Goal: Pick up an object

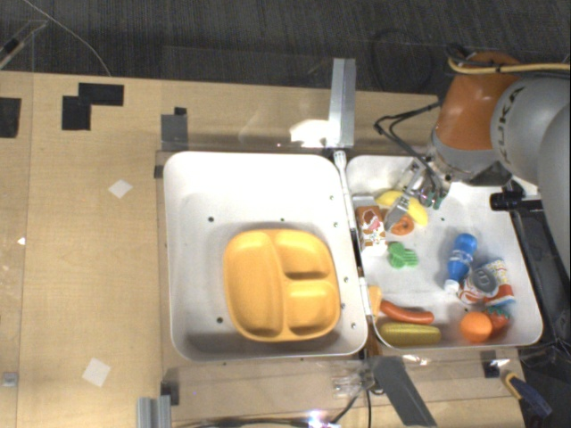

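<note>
Camera view, left to right: a pale wooden desk [80, 266] carries a white left bin [192, 194] with a yellow divided plate [281, 283], then a right bin [526, 315] of small toys. The grey arm's jaws [412, 199] hang low over a yellow toy [391, 200] near that bin's upper left; whether they are apart or together I cannot tell. This looks like the reach-and-grasp step; next comes closing and lifting. Dark carpet [223, 16] lies beyond.

Bench [80, 266]: light wood top, two shallow white bins on it, touching side by side.
Left bin [192, 203] and right bin [526, 324] sit toward the right half. Black tape marks [89, 103] at far-left corner; small pale squares [119, 188] scattered on bare wood at left.
</note>
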Controlling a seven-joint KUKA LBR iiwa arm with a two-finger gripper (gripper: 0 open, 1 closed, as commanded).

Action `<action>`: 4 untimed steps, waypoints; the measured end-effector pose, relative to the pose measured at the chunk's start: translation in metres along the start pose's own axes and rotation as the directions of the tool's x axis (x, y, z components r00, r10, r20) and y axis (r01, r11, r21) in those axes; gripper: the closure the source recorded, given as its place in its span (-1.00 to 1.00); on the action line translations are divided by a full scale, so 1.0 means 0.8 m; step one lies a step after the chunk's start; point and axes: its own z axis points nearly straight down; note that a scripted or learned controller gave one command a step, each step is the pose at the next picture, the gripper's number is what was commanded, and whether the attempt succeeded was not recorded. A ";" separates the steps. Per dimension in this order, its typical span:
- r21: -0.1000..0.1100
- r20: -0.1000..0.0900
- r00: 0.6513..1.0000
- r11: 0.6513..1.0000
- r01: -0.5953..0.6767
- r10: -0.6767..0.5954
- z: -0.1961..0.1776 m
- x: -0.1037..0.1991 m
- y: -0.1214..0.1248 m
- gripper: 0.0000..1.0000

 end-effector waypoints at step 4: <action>-0.018 0.018 0.928 0.928 -0.372 0.373 -0.143 0.036 0.063 1.00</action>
